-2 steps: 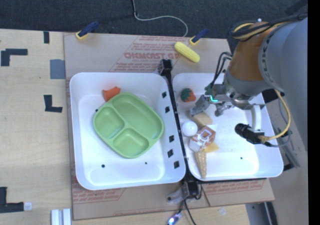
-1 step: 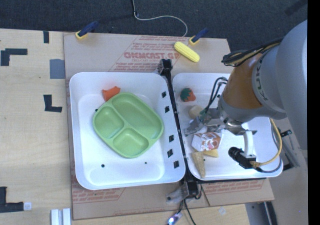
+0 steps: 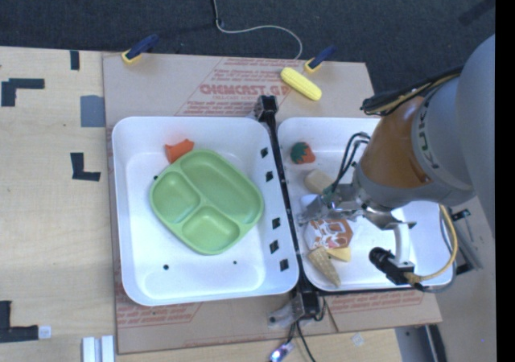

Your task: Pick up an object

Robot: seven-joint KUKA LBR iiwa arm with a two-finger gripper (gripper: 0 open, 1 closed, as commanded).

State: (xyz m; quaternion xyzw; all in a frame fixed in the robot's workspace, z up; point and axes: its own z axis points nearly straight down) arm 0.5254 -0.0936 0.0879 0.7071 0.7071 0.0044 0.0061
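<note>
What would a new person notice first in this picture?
Probably the green tray with compartments, lying in the left bin with a small orange piece beside it. Next the grey and orange arm over the right bin, above small food toys, and the yellow corn on the cardboard behind.

A robotics lab is showing here: left of the gripper (image 3: 322,209), white bins (image 3: 129,191) are sitting on clamped cardboard (image 3: 233,91), toy food lying around it.
</note>
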